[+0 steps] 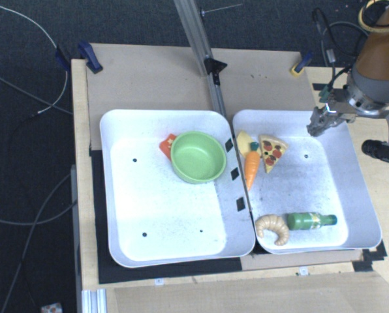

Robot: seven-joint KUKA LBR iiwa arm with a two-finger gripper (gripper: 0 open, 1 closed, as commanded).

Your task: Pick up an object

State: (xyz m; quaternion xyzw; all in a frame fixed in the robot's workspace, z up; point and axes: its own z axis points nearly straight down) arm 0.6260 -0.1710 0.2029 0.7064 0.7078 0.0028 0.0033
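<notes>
The right bin (325, 175) holds a pizza slice (271, 151), an orange carrot (251, 167), a pale yellow piece (244, 141), a croissant (273, 228) and a green bottle (309, 221) lying on its side. In the left bin (142, 194) a green bowl (197, 156) sits over a red-orange item (166, 145). My gripper (318, 124) hangs above the right bin's far right corner, well right of the pizza slice, with nothing seen in it.
A metal pole (196, 31) slants down from the top to the gap between the bins. Blue clamps (89, 56) sit at the bench's back corners. Bare bin floor lies between the pizza slice and the bottle.
</notes>
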